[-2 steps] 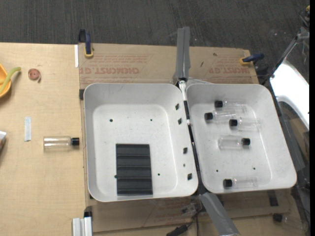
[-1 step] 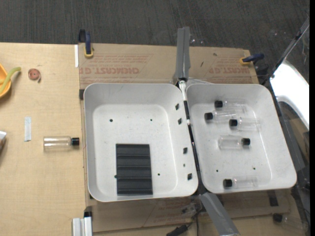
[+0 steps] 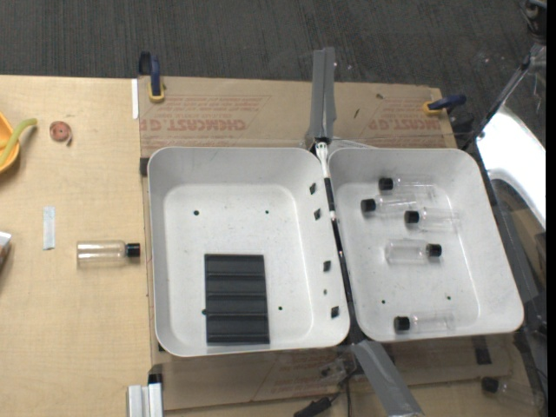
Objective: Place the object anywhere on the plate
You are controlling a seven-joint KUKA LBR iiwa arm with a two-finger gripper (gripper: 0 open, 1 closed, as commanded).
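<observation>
2 white bins side by side on cardboard. 1 black ribbed plate lies flat in the L bin, toward its near edge. It is bare on top.

R bin, right of the plate past the divide, holds 5 clear vials with black caps, all on their sides:
- vial 1, farthest back
- vial 2, just in front of it & a bit nearer the plate
- vial 3, close by those two; the 3 bunch together, can't tell if touching
- vial 4, alone, mid-bin, cap pointing away from the plate
- vial 5, near front wall, about level w/ the plate

All 5 are well apart from the plate.

1 more vial, the 6th, lies on the bench left of the plate, outside the L bin, cap toward the bin.

Also left of the plate, farther back: 1 small red disc, 1 yellow item cut by the frame edge, 1 pale strip.

2 clamps behind the plate on the cardboard's back edge: clamp A, clamp B.

Gripper: can't tell its state.
</observation>
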